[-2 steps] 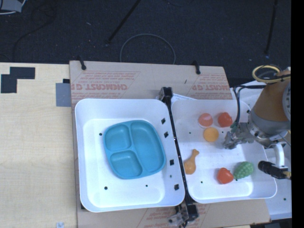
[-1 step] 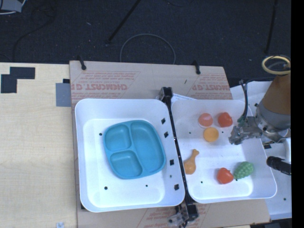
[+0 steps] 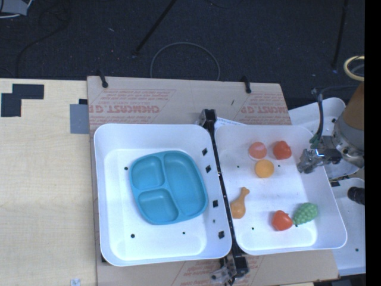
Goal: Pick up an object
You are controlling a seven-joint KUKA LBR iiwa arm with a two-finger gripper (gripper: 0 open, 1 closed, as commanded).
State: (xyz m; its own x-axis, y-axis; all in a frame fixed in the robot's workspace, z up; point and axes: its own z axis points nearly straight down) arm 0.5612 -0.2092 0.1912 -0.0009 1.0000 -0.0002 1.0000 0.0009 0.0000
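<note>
A light wood tabletop [image 3: 41,177] is seen before dark carpet [image 3: 238,28]. Toy foods, an orange ball [image 3: 264,168] among them, are held in the right bin [image 3: 327,231]. The gripper [image 3: 309,159] is poised at its right rim; its opening cannot be told.

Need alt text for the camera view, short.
Gripper hovers at the right bin's right edge, above six toy foods: pink ball, red piece, orange ball, chicken drumstick, red fruit, green grapes. Left bin holds a blue divided plate.
</note>
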